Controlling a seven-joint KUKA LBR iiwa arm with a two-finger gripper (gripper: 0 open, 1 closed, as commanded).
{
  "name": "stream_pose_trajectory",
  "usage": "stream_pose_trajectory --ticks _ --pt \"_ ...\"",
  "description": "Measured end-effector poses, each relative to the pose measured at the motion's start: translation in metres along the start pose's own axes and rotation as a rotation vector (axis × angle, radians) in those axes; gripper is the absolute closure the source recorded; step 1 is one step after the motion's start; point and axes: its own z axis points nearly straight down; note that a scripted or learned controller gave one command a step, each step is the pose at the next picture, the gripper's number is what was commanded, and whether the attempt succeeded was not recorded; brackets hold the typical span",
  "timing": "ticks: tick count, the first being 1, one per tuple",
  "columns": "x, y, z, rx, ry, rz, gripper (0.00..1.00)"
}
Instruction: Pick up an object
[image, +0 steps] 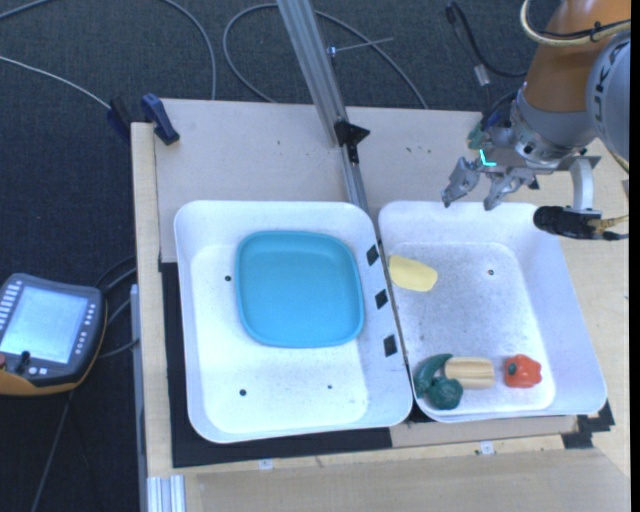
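Note:
My gripper (478, 190) hangs above the far rim of the right bin (560, 290), fingers spread apart with nothing between them. In that bin a yellow lemon-shaped piece (412, 273) lies near the left wall. Along the near wall sit a dark green vegetable (438, 381), a tan bread-like block (470, 372) and a red pepper (521, 371), side by side. The left bin (200, 300) holds a blue square plate (300, 288). All objects lie well below and apart from the gripper.
A metal pole (322, 80) slants across the bench behind the bins. A blue clamp (160, 118) sits at the bench's far left corner. A teach pendant (45, 330) rests off the bench to the left. Cables lie on the floor behind.

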Motion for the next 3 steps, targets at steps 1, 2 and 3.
stream_pose_trajectory --ticks 1,2,3 --pt "0.0 0.0 0.0 0.0 0.0 0.0 0.0" --pt "-0.009 0.004 0.054 0.004 0.0 0.0 0.0" --pt "-0.004 -0.006 0.11 0.005 0.0 0.0 0.0"
